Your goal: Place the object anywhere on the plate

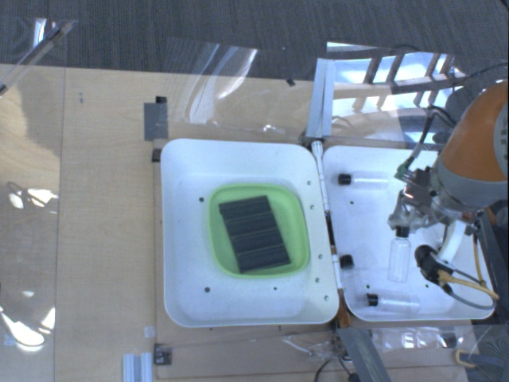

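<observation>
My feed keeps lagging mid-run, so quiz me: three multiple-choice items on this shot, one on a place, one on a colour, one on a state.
1. Where does the green plate sit?
A. In the left bin
B. In the right bin
C. On the bare bench

2. What colour is the ridged slab on the plate?
A. Orange
B. Dark grey
C. White

3. How does the clear bottle under the pincer stand relative to the plate?
A. Lying on the plate
B. Leaning on the plate's rim
C. In the right bin, off the plate

Answers: 1 A, the plate lies mid-floor in the left bin; 2 B, the slab reads dark grey against the green; 3 C, the bottle is across the divider from the plate.
</observation>
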`<action>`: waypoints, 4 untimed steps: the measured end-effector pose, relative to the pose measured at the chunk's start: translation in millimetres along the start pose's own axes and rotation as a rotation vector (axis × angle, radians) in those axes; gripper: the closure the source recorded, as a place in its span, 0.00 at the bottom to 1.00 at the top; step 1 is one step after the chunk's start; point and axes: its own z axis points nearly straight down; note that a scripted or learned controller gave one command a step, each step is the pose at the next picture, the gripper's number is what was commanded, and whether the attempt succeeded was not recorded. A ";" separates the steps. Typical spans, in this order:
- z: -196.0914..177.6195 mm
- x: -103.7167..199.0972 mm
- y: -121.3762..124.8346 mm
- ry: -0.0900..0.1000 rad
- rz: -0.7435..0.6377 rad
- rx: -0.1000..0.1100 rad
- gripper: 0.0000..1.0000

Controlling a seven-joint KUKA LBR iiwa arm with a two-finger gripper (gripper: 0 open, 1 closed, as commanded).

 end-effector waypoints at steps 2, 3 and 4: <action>-1.2 115.0 -25.5 0.002 -0.208 0.000 1.00; -1.2 115.0 -25.5 0.002 -0.208 0.000 0.00; 13.9 42.7 22.4 0.000 -0.179 0.000 0.00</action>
